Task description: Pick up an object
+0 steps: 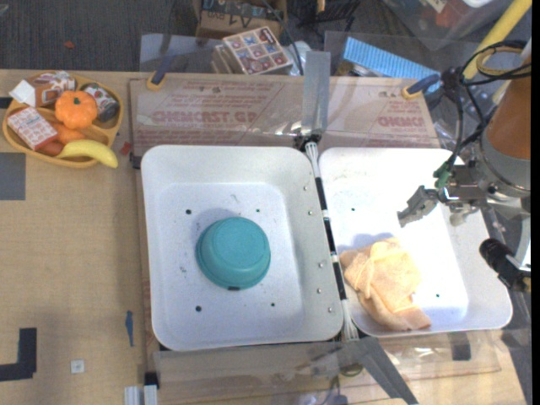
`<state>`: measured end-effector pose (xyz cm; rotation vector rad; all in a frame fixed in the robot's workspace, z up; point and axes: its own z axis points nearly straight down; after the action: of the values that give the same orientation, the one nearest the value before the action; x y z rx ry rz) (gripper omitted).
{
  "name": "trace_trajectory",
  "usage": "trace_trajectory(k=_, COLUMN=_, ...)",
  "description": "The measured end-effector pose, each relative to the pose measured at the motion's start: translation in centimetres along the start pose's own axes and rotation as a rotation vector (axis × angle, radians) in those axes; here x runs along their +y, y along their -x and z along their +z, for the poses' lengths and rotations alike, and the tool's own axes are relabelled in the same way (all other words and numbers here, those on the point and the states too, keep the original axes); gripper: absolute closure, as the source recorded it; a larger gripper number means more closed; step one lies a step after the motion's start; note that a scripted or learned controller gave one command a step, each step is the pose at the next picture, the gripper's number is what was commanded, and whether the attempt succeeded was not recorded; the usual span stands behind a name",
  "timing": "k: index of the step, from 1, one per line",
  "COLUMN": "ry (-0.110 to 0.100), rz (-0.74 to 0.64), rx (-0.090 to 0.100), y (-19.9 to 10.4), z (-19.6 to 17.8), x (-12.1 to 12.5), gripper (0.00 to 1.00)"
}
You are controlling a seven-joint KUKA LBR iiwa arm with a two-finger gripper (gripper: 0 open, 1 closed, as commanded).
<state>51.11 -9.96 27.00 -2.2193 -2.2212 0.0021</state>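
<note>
Bench carried two shallow white bins side by side, the left bin (pixel 169 226) and the right bin (pixel 481 302), seen from above at a slant. Grey arm with an orange band (pixel 510 133) reached in from the right of the view. Its two-finger gripper (pixel 419 207) hung over the middle of the right bin, fingers (pixel 413 212) dark and pointing toward the left; whether they were spread or pressed together could not be told at this angle. Nothing showed between them.

Crumpled pale-yellow cloth (pixel 388 283) lay in the right bin, against its near-left corner, below the gripper in the view and apart from it. Round teal plastic bowl (pixel 234 252), turned upside down, sat near the centre of the left bin.

Off the bins, at the far left of the bench, a shallow yellow dish (pixel 25 137) held toy food: a small orange pumpkin (pixel 76 108) and a yellow banana (pixel 90 151) at its near edge. Cardboard sheet with red print (pixel 219 112) lay behind both bins.
</note>
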Motion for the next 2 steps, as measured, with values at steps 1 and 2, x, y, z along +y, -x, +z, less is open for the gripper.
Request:
trace_trajectory(k=1, ry=0.001, rz=-0.150, rx=0.000, y=-0.4, z=13.0, x=2.0, gripper=0.00)
trace_trajectory(k=2, ry=0.008, rz=-0.186, rx=0.000, y=1.1, z=17.3, x=0.8, gripper=0.00)
